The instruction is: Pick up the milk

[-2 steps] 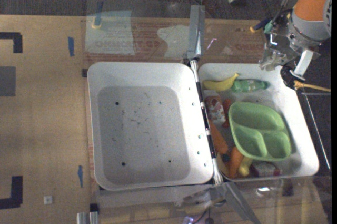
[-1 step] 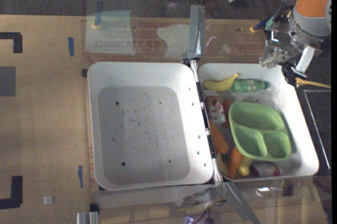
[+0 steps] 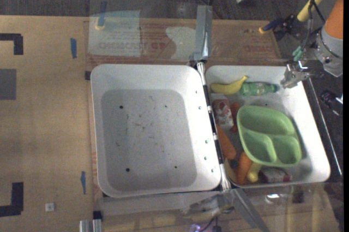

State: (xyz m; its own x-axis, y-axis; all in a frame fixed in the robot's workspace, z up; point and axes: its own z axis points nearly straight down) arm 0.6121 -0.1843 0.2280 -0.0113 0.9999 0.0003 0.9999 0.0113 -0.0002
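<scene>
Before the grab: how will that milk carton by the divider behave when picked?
The milk carton lies on its side, so rolling looks unlikely. It looks small, probably light. A carrot and the green tray crowd it, so it may snag or shift neighbours.

No lettering here is sharp enough to read.

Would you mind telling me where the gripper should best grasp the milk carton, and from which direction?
Probably from straight above, closing across the narrow sides of the milk carton. It lies by the right bin's left wall, with the green tray close on its right.
</scene>
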